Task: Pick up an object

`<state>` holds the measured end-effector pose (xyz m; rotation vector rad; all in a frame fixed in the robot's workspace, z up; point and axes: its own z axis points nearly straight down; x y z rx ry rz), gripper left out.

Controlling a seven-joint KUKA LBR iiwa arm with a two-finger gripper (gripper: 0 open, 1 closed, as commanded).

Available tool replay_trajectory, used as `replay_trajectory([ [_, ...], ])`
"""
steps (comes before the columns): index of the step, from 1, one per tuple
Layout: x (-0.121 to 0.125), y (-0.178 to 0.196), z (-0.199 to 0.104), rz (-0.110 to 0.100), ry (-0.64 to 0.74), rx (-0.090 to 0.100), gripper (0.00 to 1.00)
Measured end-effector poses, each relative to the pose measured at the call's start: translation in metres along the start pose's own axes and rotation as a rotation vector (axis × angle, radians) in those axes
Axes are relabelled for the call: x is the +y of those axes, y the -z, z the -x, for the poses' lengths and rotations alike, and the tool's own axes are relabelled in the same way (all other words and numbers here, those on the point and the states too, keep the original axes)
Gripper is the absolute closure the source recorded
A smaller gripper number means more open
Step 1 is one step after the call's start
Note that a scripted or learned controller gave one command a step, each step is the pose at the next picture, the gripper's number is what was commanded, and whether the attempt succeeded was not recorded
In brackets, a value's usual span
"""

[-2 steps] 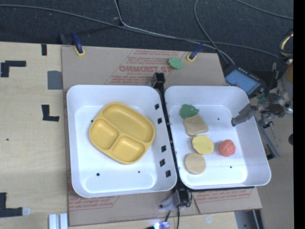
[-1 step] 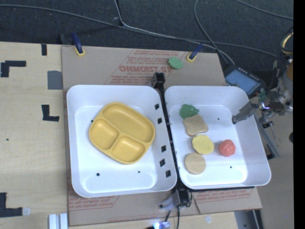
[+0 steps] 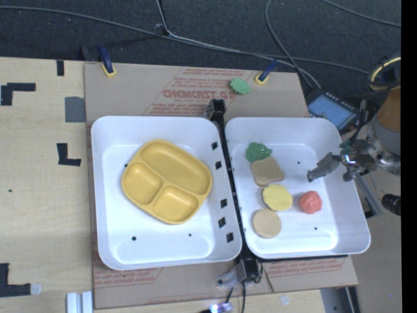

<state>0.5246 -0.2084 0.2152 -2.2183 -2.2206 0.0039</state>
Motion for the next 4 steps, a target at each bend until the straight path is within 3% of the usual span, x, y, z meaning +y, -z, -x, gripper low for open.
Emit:
replay_trajectory([
  [2, 0.000, -0.101, 0.004, -0.002, 0.000, 0.001, 0.00],
  [3, 0.001, -0.088, 0.004, 0.002, 0.001, 0.000, 1.00],
  [4, -0.003, -0.027, 0.003, 0.008, 0.000, -0.002, 1.00],
])
